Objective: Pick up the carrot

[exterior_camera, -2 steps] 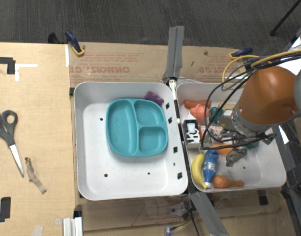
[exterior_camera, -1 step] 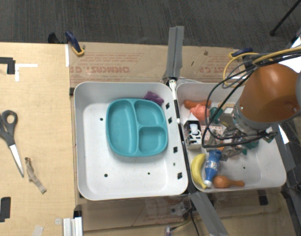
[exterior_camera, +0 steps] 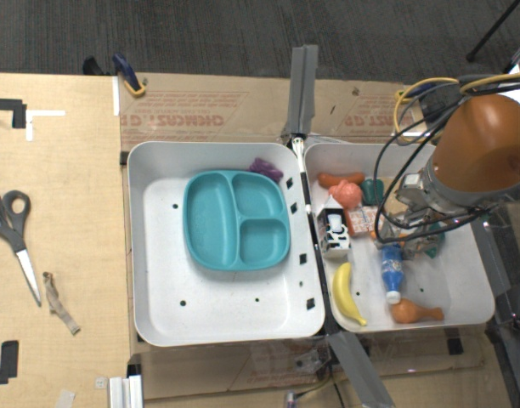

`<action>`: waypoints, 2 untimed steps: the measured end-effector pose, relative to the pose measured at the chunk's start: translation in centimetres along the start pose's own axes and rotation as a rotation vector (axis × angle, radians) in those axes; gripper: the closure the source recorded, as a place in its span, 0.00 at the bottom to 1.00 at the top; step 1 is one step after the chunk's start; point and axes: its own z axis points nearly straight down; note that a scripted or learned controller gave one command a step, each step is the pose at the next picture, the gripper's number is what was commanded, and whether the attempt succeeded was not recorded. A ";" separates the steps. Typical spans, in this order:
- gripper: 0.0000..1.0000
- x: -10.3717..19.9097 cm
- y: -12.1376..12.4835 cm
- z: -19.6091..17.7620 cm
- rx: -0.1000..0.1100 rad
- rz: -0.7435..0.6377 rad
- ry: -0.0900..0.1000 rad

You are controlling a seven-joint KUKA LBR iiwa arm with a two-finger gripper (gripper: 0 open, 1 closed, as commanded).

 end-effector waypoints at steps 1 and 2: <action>1.00 -0.1 -0.1 -1.0 0.002 0.005 -0.005; 1.00 -5.5 -5.7 0.1 0.000 -0.173 -0.002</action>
